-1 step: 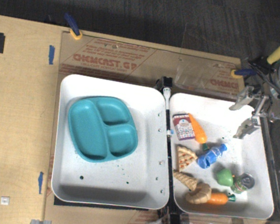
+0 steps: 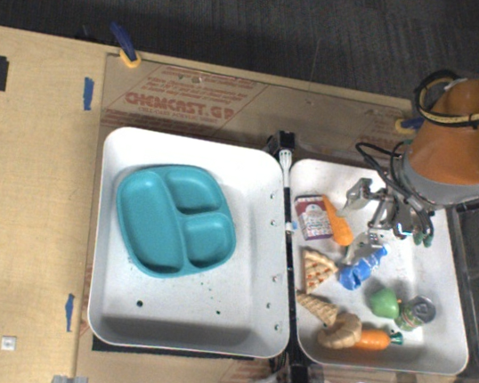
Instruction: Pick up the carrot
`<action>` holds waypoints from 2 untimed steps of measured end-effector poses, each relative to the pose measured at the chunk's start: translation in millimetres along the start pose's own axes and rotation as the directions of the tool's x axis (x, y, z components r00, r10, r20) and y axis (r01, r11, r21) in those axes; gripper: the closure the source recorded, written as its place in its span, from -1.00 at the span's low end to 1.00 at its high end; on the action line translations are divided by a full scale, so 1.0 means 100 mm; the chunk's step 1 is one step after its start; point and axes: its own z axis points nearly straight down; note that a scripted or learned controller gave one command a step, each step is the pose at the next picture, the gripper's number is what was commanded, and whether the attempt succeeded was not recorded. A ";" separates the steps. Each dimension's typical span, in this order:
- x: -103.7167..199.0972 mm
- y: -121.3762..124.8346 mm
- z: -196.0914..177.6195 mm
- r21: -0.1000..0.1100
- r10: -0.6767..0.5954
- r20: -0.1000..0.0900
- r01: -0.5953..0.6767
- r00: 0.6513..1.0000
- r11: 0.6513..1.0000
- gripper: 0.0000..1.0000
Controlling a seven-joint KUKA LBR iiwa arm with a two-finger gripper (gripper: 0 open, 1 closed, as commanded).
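Two bins are sitting on the bench (image 2: 27,225); the carrot (image 2: 339,223) is lying in the right bin (image 2: 453,292), far-left. The end effector (image 2: 386,220), released, is hovering just right; centring over it before descending looks wise.

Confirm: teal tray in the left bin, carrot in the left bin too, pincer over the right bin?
Not quite. The carrot lies in the right bin, near its front edge, not the left. The camera view shows it. The teal tray is in the left bin, and the pincer is over the right bin.

Carrot (image 2: 371,339) – orange, lying flat, right bin's front.
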 end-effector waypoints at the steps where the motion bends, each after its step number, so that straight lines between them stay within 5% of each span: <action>1: -0.09 0.20 0.23 0.003 0.086 0.046 -0.086 0.995 0.996 -1.00; 2: -0.19 0.18 0.27 0.003 0.115 0.038 -0.116 0.993 0.993 -1.00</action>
